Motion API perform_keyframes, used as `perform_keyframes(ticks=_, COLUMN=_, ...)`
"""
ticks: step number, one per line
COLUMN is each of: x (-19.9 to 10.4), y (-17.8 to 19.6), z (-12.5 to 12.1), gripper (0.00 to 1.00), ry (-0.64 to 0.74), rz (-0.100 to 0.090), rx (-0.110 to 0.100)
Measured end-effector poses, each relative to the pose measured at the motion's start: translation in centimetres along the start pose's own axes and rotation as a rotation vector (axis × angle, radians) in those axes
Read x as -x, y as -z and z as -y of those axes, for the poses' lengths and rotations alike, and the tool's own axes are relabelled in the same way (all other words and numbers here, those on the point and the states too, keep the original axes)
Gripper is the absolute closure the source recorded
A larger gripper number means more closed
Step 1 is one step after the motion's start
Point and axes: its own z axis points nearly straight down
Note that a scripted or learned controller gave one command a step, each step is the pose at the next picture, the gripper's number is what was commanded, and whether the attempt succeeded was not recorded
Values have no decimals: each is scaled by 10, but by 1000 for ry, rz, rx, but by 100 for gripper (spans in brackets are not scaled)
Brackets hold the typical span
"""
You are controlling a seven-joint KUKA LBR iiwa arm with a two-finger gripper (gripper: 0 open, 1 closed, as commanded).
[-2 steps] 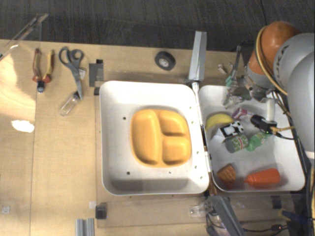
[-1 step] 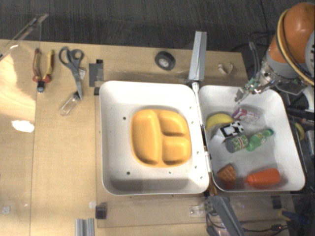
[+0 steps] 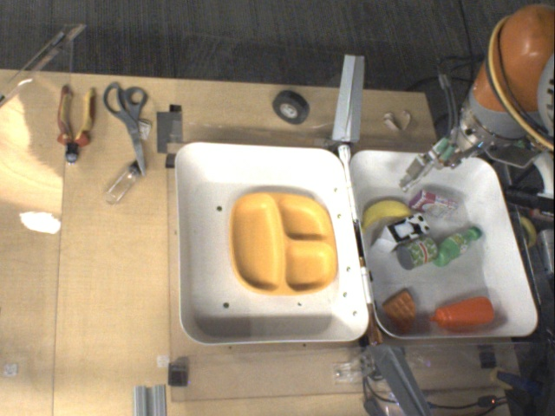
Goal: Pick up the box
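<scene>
- Your two-finger gripper (image 3: 418, 172) hangs over the right white bin (image 3: 512, 258), at its 11 o'clock corner; grip state, honestly can't tell.
- The small pink-and-white carton box (image 3: 432, 201) lies flat just at its 5 o'clock, probably your target, nothing held.

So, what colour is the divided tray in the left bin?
Yellow. The divided tray shows clearly in the camera view, in the middle of the left bin.

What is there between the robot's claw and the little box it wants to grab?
Nothing visible. The gripper hangs over the right bin's far part, and the small pink-and-white box lies just beside it on bare bin floor; the banana sits off to the side.
</scene>
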Motion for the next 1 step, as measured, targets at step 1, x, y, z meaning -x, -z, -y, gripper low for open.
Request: perform_keyframes(ticks=1, x=62, y=-92, z=3, gripper=0, ry=56, rz=-3, rx=-5)
